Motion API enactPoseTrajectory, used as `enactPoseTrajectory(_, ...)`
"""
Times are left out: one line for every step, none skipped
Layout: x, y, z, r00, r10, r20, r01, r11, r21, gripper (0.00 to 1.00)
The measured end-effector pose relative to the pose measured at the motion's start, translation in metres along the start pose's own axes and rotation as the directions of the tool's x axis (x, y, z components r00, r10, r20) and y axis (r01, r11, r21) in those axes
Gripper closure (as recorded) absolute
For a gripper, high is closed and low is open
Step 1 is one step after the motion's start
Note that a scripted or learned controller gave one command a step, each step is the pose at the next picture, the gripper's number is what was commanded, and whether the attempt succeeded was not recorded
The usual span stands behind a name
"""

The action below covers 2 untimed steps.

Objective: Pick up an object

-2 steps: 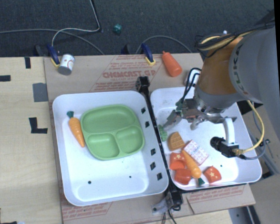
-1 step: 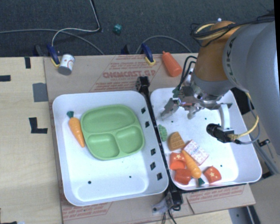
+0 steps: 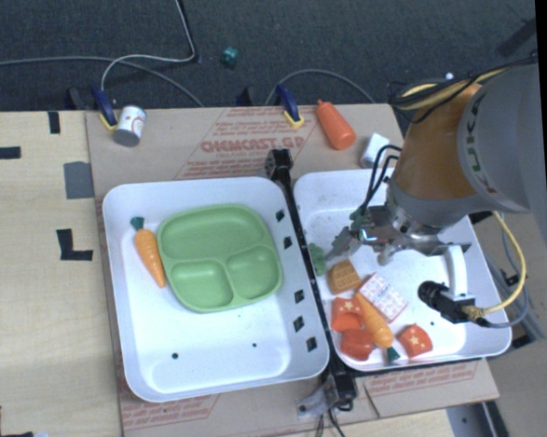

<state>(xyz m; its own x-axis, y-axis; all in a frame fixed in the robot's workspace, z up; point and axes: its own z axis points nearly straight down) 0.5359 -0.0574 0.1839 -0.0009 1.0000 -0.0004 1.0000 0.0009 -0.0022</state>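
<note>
Toy food pile [image 3: 372,313] lies low in the right bin [image 3: 492,338], just below the gripper [image 3: 357,238]. Fingers' state: cannot tell.

The arm's [image 3: 456,153] grey and orange bulk covers the right bin's [image 3: 332,192] far right corner and much of its floor. The gripper [image 3: 364,237] shows blurred, its fingers too indistinct to read. The arm's upper part runs off the right edge.
</note>
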Motion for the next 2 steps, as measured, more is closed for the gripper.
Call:
enactPoseTrajectory(-0.0467,0.0161,0.0975,1.000,0.000,0.000,0.000,1.000,-0.005,0.00)
enactPoseTrajectory(-0.0475,0.0161,0.0880,1.000,0.001,0.002,-0.001,1.000,-0.005,1.00)
